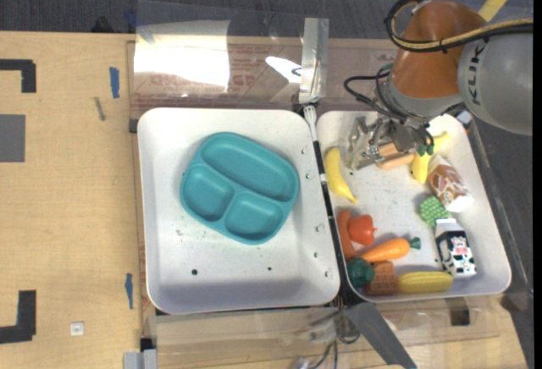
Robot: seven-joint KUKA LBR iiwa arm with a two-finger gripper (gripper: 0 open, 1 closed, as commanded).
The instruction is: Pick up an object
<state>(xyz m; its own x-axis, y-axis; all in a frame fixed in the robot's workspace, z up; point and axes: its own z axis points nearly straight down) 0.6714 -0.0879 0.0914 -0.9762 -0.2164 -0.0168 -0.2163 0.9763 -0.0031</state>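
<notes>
The jaws (pixel 370 147) hang low in the right bin (pixel 491 270), spread apart with nothing between them, beside a tan stick-shaped toy (pixel 396 158). A banana (pixel 338 175) lies just to their left. The left bin (pixel 161 215) holds a teal divided plate (pixel 240 186).

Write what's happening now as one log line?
tool: low in right bin, far end | beside: banana | teal tray: left bin
</notes>
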